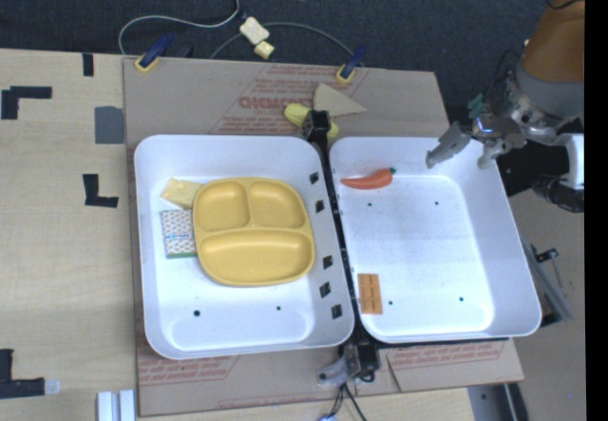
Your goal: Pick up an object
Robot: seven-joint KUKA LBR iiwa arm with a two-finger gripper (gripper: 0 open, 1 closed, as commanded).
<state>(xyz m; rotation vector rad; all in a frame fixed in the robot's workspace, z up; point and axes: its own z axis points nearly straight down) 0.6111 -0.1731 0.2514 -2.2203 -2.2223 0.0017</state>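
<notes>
Nothing is lifted yet, as far as you can judge from the camera view. The gripper (pixel 467 149) hangs at the upper right rim of the right bin (pixel 518 248), and its two fingers stand apart with only air between them, so it is open and holding nothing.

Look at what you can pick. In the right bin, an orange carrot-like toy (pixel 367 180) lies near the top edge, to the left of the gripper and apart from it. A small orange card (pixel 370 294) lies flat near the bin's lower left corner, well apart from the gripper. In the left bin (pixel 152 315), a yellow divided plate (pixel 254 231) sits in the middle, with a pale yellow wedge (pixel 179 191) and a small patterned block (pixel 177 232) just beside its left edge.

You have the whole task still ahead: choosing a target, descending, closing and lifting. The carrot-like toy looks like the nearest candidate, since the gripper hovers on that side.
</notes>
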